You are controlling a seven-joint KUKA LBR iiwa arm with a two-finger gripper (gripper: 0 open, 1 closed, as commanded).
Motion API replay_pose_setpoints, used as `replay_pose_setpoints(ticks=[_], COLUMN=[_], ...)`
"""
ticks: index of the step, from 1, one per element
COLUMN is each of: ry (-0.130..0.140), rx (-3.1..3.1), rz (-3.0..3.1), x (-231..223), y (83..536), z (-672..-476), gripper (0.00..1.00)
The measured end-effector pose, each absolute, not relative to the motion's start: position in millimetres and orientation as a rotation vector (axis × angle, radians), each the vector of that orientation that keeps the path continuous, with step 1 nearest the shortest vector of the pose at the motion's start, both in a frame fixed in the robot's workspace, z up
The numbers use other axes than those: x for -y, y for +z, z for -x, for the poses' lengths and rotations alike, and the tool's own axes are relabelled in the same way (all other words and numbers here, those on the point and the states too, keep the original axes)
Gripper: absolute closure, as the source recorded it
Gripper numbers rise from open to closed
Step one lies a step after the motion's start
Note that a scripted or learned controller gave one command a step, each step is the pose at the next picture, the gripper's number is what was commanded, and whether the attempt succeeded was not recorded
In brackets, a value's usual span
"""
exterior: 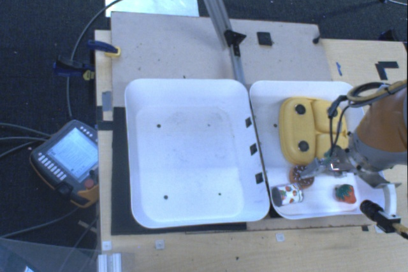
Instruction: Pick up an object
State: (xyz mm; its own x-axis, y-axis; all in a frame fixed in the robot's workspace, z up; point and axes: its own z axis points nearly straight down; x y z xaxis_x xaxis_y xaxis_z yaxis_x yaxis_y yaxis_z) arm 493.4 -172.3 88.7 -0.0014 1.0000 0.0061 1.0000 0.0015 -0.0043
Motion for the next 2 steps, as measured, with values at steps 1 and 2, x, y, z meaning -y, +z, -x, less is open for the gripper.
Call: replay_pose_setpoints(ticks=[1,2], ry=[-0.006,-0.005], rx=[2.222,2.231], rz=[2.208,2.221], x=[170,168], y=[100,164], z=[-494.2,-493.5], gripper=[1.0,1.0])
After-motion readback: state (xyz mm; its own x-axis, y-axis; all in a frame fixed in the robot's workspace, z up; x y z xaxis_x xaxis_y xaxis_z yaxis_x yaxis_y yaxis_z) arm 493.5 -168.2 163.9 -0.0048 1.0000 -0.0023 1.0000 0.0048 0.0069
